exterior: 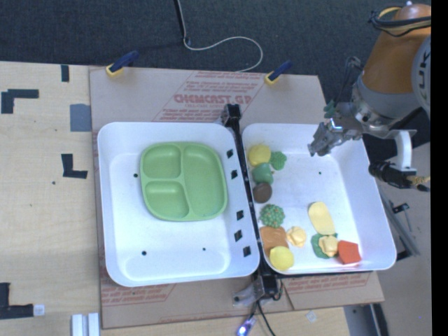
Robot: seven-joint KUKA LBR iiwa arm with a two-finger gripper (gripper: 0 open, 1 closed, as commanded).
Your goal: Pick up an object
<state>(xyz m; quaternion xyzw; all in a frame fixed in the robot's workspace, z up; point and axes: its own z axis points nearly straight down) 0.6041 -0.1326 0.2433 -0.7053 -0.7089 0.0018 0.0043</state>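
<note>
Camera view from above the bench, taken near edge to far edge, with the right bin (pixel 364 187) as the reference for all positions.

Near edge of the right bin: a red-orange block (pixel 348 252) lies in the near right corner, just beside a small green-and-yellow toy (pixel 324 245). A yellow ball (pixel 281 258) sits in the near left corner, touching an orange-brown block (pixel 272 238). A small pale yellow piece (pixel 296 236) lies between these two groups.

Middle of the right bin: a pale yellow oblong (pixel 321 217) lies right of centre. Along the left wall stand a green broccoli toy (pixel 271 215), a brown round piece (pixel 262 192) and a green rounded piece (pixel 262 173) in a row.

Far part of the right bin: a yellow lemon-like toy (pixel 258 154) and a small green leafy piece (pixel 278 161) rest near the far left corner.

Left of the right bin, and sharing its dividing wall, the left bin (pixel 115 208) holds a green three-compartment plate (pixel 184 180).

The gripper (pixel 320 145) hangs over the far right part of the right bin, above bare white floor, with nothing between its fingers; whether they are open or closed cannot be told. All toys lie to its left or nearer the camera, the small green leafy piece being closest and the red-orange block well apart.
</note>
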